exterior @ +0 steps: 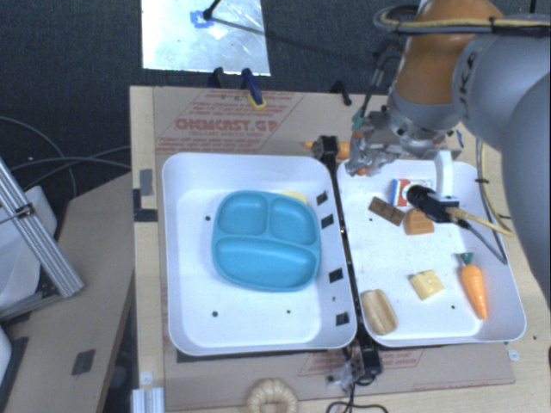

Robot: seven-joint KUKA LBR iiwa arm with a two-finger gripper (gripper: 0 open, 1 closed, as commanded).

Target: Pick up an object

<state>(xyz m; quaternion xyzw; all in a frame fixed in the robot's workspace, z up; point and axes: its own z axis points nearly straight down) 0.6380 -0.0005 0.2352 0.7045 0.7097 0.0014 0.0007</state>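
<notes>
End effector (368,157) hangs over the far-left corner of the right bin (448,325); we cannot tell its state or whether it holds anything. Nearest candidate, we judge: brown block (386,211), just near-right of it, long axis running far-left to near-right.

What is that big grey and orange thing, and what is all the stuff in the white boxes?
That big thing is a robot arm, reaching in from the right. A camera above the bench took this picture, looking down. At the arm's tip is its gripper, the part for grabbing, near the far edge of the right bin. I can't see anything in its grip.

In the left bin lies a blue tray with three sections. The right bin holds toy food: a carrot, a yellow cheese cube, a bread roll, a brown bar and a few more small pieces. The robot's job is to pick one thing up.
</notes>
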